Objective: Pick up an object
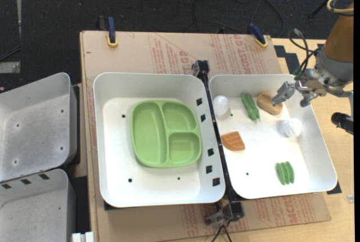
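The gripper (292, 94) is hovering with fingers spread and nothing between them, over the right bin (320, 170) at its far right, just beside a tan bread piece (268, 103). A green divided plate (166, 133) is sitting in the left bin (109, 139).

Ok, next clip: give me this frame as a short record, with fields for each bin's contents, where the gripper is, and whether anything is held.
left bin: one light green plastic divided plate, lying flat
right bin: white egg-shaped ball, long green pod, tan bread-like piece, orange wedge, small white crumpled item, ridged green piece
gripper: over the right bin's far right corner, beside the tan bread-like piece
held: nothing visible between the fingers
task state: pick not yet done
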Motion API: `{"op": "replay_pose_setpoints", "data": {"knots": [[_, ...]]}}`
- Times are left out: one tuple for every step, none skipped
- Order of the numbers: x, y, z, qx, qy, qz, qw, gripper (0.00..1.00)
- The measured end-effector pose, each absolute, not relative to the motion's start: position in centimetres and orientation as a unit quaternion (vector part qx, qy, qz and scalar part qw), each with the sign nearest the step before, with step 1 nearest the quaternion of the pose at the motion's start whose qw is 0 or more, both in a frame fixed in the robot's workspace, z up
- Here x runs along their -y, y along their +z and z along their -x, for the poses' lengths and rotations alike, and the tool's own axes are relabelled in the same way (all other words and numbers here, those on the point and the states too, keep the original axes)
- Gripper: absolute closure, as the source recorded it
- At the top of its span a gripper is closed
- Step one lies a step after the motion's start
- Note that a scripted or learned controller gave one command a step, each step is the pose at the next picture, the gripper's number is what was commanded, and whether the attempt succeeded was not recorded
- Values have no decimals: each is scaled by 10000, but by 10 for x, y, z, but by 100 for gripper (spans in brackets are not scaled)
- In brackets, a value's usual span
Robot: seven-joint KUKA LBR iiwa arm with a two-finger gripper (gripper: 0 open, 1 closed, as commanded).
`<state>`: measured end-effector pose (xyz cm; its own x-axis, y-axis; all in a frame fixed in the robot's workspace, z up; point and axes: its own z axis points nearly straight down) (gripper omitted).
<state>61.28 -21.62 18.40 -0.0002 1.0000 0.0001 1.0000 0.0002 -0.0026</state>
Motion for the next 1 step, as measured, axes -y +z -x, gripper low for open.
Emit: {"op": "replay_pose_setpoints", "data": {"knots": [[217, 120, -612, 7069, 11, 7073, 15, 0]]}}
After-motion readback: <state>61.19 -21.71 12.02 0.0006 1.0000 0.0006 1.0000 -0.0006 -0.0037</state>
